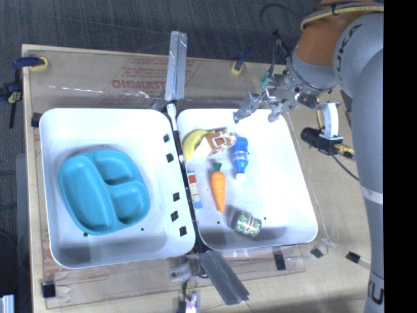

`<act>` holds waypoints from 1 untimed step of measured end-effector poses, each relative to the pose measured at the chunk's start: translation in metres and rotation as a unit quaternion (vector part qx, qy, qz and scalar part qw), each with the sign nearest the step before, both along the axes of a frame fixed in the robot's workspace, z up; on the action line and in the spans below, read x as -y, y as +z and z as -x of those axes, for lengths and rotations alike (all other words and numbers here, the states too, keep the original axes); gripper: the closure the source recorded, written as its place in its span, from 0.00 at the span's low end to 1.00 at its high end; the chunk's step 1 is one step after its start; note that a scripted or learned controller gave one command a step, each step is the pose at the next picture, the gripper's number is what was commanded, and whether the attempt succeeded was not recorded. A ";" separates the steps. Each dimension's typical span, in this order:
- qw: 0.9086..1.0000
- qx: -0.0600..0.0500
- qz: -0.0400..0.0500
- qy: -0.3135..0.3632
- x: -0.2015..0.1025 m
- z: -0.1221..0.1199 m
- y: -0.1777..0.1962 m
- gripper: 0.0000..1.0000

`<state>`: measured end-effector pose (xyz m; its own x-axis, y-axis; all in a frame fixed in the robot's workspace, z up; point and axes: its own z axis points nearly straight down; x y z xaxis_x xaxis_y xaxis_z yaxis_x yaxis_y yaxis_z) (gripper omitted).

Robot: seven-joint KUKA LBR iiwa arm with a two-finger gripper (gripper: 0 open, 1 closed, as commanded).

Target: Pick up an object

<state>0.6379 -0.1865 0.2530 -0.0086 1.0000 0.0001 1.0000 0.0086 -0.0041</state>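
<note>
The right bin (293, 194) holds a yellow banana (192, 141), a small orange-and-white carton (221, 141), a blue bottle (240, 154), an orange carrot (218, 189) and a green can (248, 223) lying on its side. My gripper (259, 111) hangs over the bin's far edge, just beyond and to the right of the carton and bottle. Its fingers (242, 113) are spread apart and open, with nothing between them.
The left bin (52, 129) holds a blue divided tray (104, 189). A grey divider bar (174, 70) runs between the bins at the back. A blue clamp (241, 60) sits on the bench's far edge, and cables trail at the right.
</note>
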 end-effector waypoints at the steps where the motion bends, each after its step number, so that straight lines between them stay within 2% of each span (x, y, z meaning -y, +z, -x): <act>1: 0.990 0.001 0.000 -0.144 0.018 -0.009 -0.002 0.00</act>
